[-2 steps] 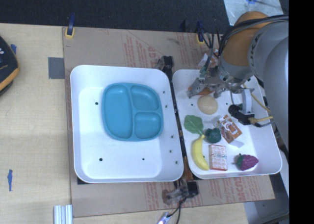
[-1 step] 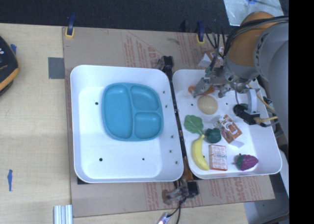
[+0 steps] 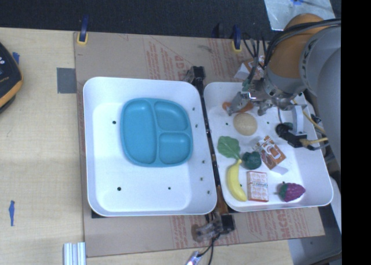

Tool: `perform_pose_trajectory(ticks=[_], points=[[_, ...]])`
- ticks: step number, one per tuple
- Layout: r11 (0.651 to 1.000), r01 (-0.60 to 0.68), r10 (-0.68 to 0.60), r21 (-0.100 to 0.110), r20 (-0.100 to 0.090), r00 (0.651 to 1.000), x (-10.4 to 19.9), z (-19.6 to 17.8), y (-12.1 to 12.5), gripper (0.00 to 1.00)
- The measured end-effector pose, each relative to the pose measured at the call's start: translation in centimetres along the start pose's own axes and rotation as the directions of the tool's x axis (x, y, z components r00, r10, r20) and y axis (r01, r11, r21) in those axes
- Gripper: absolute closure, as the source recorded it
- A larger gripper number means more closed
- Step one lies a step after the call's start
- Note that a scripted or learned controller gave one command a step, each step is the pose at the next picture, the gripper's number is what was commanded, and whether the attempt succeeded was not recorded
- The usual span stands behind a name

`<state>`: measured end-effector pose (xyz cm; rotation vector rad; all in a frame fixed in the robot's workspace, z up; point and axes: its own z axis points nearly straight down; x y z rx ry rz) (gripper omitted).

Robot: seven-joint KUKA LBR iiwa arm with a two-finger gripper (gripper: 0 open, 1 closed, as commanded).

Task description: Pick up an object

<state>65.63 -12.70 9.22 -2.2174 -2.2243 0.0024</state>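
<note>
Glossy plastic grapes (image 3: 291, 191) and a curved banana (image 3: 234, 180) lay in the right bin (image 3: 322, 188); the gripper (image 3: 250, 99) hovered over a smooth beige ball (image 3: 245, 124), finger state indiscernible.

Two bins sit side by side on a big sheet of cardboard (image 3: 145, 55) on the bench. The left bin (image 3: 98, 194) has a plate (image 3: 155, 131) with three parts in its middle.

The right bin (image 3: 316, 185) holds many small things. A ball (image 3: 245, 123) lies near the back of this bin. The gripper (image 3: 250, 102) is just behind the ball.

In front of the ball lies a leaf (image 3: 228, 146). A banana (image 3: 234, 181) lies in front of the leaf, near the front wall. Right of the banana is a small box (image 3: 257, 186). Right of the box is a bunch of grapes (image 3: 292, 191). A packet (image 3: 271, 153) lies behind the box, to the right of the leaf.
</note>
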Motion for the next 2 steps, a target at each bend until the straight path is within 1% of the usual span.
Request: perform_pose_trajectory(ticks=[1,2], points=[[1.000,0.002,-0.002,0.003,-0.001,1.000,1.53,0.03,-0.02,0.00],[1.000,0.001,-0.001,0.003,-0.001,1.000,1.47,0.03,-0.01,0.00]])
